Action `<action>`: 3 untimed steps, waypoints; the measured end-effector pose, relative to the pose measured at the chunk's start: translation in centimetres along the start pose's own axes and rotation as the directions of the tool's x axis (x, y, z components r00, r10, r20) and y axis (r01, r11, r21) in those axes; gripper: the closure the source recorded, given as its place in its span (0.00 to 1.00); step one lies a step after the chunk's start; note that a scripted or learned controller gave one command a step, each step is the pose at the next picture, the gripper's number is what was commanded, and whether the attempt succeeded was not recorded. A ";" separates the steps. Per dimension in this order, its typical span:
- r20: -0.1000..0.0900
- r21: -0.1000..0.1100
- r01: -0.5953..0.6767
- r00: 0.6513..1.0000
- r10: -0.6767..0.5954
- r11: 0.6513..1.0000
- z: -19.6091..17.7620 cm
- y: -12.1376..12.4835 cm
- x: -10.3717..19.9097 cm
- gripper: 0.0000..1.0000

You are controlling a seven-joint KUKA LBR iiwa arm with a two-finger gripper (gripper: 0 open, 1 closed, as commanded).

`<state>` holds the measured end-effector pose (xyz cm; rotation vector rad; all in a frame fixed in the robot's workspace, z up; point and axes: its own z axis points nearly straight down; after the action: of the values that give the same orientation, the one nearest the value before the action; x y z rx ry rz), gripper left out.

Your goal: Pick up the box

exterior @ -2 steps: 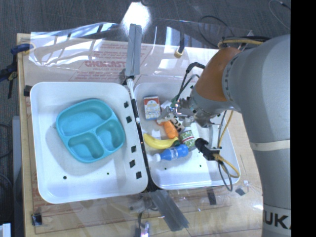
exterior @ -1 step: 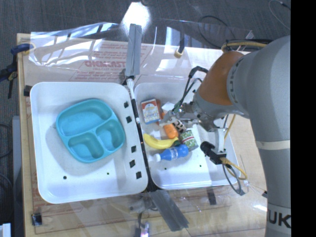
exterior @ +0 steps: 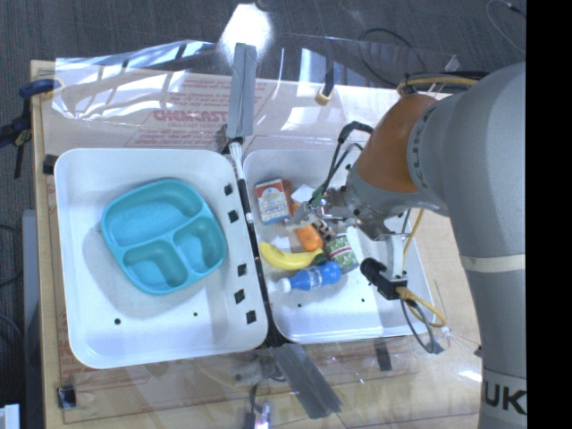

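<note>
Here, from above, a small box [exterior: 273, 200] lies flat at ten o'clock in the right bin [exterior: 357, 324], above a banana [exterior: 288, 257]. The claw [exterior: 329, 211] hovers just beside it at three o'clock; its opening cannot be made out. The box looks light, stiff cardboard: grip across its narrow sides.

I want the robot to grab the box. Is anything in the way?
Nothing visible lies between them. The box sits uncovered at the back left of the right bin. The hand is just to its right, over the orange thing; the banana lies nearer the front.
</note>
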<state>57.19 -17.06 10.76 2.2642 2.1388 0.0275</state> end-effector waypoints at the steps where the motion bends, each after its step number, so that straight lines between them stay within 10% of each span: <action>1: 0.000 0.004 0.104 0.995 -0.104 0.995 0.0 -0.2 -0.3 0.00; 3: 0.001 0.005 -0.005 1.000 0.005 1.000 0.0 -0.5 0.0 0.00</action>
<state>56.73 -17.01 10.72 2.2720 2.1346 0.0209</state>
